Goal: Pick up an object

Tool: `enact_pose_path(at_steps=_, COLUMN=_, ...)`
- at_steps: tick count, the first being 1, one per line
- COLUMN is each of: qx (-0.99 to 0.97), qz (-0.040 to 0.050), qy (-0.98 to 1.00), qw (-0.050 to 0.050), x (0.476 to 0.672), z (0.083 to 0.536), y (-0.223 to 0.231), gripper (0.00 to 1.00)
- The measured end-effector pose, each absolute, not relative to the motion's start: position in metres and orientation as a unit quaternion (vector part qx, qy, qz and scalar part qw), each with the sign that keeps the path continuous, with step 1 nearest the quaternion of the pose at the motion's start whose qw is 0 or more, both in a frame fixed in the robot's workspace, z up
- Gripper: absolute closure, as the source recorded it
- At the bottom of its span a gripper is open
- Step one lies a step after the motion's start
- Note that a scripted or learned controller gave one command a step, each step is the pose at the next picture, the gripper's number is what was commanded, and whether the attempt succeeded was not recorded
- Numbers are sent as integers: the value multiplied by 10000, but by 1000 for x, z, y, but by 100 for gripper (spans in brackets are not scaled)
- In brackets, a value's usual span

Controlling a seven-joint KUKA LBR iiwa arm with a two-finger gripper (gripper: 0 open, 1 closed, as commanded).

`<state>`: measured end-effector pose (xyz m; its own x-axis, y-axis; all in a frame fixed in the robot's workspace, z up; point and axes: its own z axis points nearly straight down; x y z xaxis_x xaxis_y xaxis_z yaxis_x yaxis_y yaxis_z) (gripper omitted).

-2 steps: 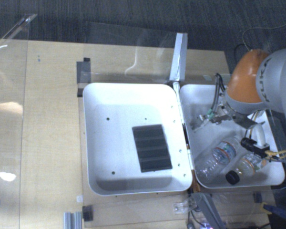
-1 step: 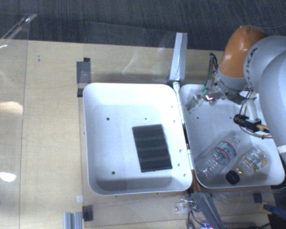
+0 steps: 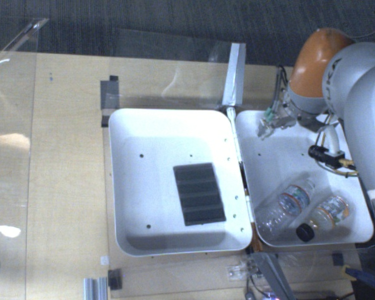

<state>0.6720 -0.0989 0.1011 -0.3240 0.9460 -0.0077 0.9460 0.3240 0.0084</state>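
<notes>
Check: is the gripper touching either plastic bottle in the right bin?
Apart. The camera view shows the gripper near the far end of the right bin, with bare white floor between it and the two bottles at the near end.

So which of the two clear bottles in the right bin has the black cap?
The bottle nearer the bin's right edge: its black cap points toward the front wall. The other bottle, lying to its left, shows no dark cap.

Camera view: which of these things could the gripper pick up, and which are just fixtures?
Candidates for the pick:
- clear plastic bottle with label, right bin
- clear plastic bottle with black cap, right bin
- dark ribbed rectangular slab, left bin

Just there:
- left white bin
- right white bin
- gripper, over the right bin's far corner
- wooden bench
</notes>
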Motion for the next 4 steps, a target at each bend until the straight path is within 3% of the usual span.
enact_pose_path(at_steps=1, qx=5411, qz=22, qy=8410, qw=32, x=636, z=187, y=-77, gripper=100)
enact_pose_path(at_steps=2, qx=5409, qz=21, qy=8411, qw=30, x=636, z=187, y=-77, gripper=0)
enact_pose_path(at_steps=3, qx=4995, qz=13, qy=8663, qw=20, x=561, z=113, y=-113, gripper=0)
enact_pose_path(at_steps=4, qx=4934, qz=35, qy=8698, qw=92, x=493, z=90, y=-146, gripper=0)
